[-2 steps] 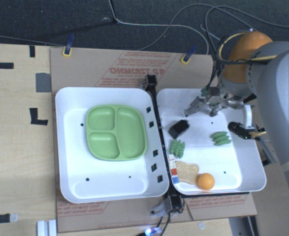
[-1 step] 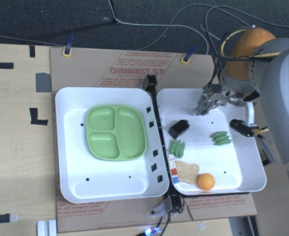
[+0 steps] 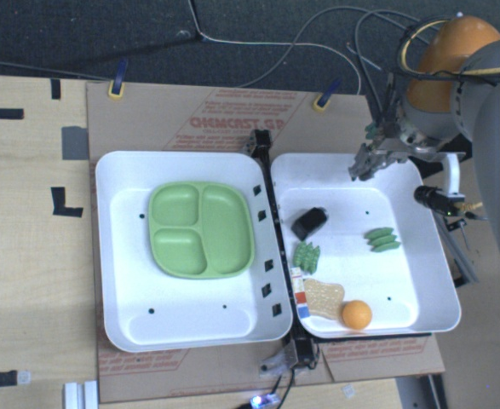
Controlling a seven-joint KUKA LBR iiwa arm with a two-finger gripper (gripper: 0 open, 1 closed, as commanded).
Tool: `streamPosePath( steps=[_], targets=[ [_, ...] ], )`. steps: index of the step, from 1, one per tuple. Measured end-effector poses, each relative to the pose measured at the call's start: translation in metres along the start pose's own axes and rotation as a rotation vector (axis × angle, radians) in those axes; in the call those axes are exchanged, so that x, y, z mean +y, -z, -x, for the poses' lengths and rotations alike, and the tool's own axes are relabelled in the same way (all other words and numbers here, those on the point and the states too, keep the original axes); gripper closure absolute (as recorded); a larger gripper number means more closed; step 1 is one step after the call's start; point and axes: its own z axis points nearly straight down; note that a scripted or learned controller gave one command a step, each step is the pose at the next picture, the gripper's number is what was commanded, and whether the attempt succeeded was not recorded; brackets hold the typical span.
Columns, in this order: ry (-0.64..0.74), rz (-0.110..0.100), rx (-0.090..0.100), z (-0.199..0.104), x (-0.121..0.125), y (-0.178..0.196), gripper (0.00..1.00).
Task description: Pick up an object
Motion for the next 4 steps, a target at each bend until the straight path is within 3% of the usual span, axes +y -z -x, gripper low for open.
streamPosePath(
  steps=[1, 2, 4],
  targets=[
    [0.000, 0.000, 0.000, -0.003, -0.001, 0.064, 1.00],
    [0.000, -0.005, 0.000, -0.003, -0.001, 0.065, 1.00],
    [0.001, -0.009, 0.002, -0.092, -0.063, 0.065, 1.00]
  ],
)
